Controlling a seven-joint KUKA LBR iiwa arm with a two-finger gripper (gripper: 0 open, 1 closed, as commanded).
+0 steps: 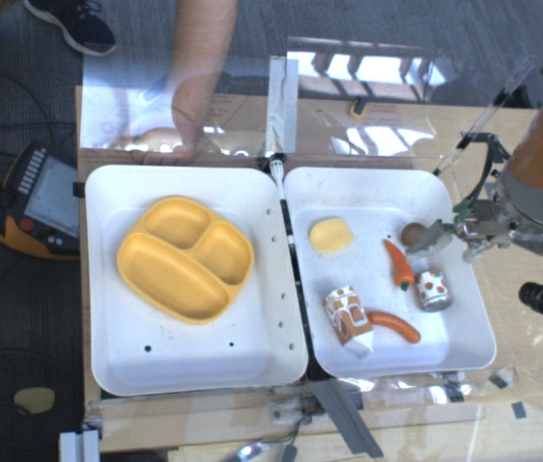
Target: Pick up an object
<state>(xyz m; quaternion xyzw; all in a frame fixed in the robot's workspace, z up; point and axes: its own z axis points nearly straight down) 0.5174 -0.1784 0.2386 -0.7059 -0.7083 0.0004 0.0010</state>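
Observation:
My gripper reaches in over the right edge of the right bin, low and close to a small brown ball. Just left of and below it lies an orange carrot. A small can with red spots rests below the gripper. A pale yellow block sits at the bin's upper left. A small brown and white carton lies near the front, with an orange sausage beside it. Nothing visibly sits in the gripper.
The left bin holds a yellow divided plate. A person's arm reaches down behind the left bin. A handheld controller lies on the floor at far left. Cables run along the arm at right.

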